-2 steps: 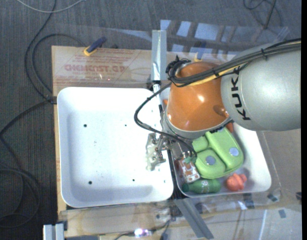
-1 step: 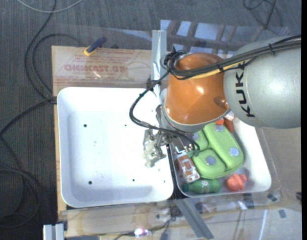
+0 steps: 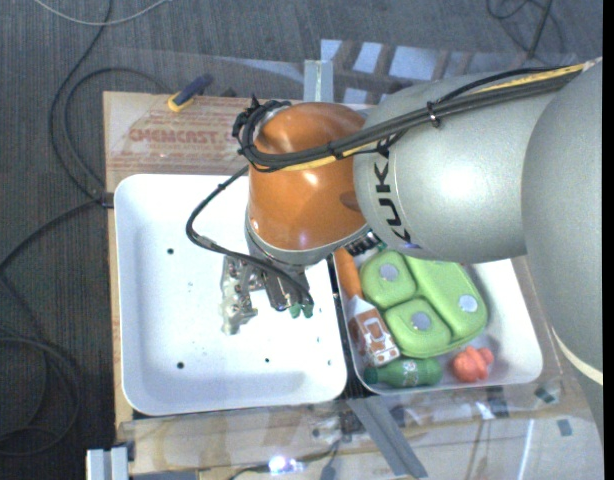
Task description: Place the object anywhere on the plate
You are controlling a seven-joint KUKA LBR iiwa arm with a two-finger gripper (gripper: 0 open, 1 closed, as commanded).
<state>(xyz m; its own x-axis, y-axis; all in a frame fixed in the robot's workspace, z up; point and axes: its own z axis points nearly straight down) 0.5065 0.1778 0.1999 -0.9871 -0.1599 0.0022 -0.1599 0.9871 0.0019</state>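
At the near end of the right bin (image 3: 522, 368) lay a dark green item (image 3: 407, 373) and a small orange-red item (image 3: 472, 363), with a large light-green object (image 3: 422, 303) just behind them; I could not tell which was the task's object. All lay apart from my gripper (image 3: 259, 296), which hung over the left bin (image 3: 152, 368). Whether it was open or held anything could not be determined.

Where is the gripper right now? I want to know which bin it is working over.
In the camera view the gripper hangs over the left bin, near that bin's right side, just left of the right bin with the green toys.
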